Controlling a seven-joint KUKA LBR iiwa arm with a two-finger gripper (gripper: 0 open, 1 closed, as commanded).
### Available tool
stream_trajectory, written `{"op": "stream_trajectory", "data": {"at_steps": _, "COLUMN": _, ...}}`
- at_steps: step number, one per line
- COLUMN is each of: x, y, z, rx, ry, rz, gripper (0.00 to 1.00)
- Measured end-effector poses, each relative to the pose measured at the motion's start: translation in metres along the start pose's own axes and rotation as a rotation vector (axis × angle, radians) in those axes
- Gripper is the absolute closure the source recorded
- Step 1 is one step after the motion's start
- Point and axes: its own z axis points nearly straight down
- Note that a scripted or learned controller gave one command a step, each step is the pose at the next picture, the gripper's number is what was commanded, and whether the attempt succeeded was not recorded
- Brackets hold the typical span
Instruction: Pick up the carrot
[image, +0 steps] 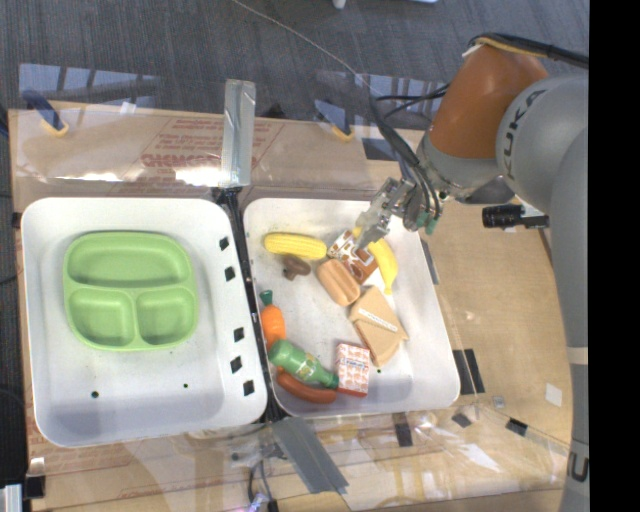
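The grey arm (545, 150) is reaching in from the right of the camera view, its orange band (480, 95) sitting above the wrist and dark cables trailing along it. The wrist is angling down and to the left, pointing the gripper (362, 238) downward at a slant. The gripper is hanging low at the end of the wrist, its pale metal body showing clearly, while the tips are too small and cluttered to read.
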Motion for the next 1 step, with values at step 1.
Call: {"op": "stream_trajectory", "data": {"at_steps": 1, "x": 0.0045, "y": -0.0232, "z": 0.0523, "rx": 0.0, "ry": 0.002, "rz": 0.127, "gripper": 1.0}}
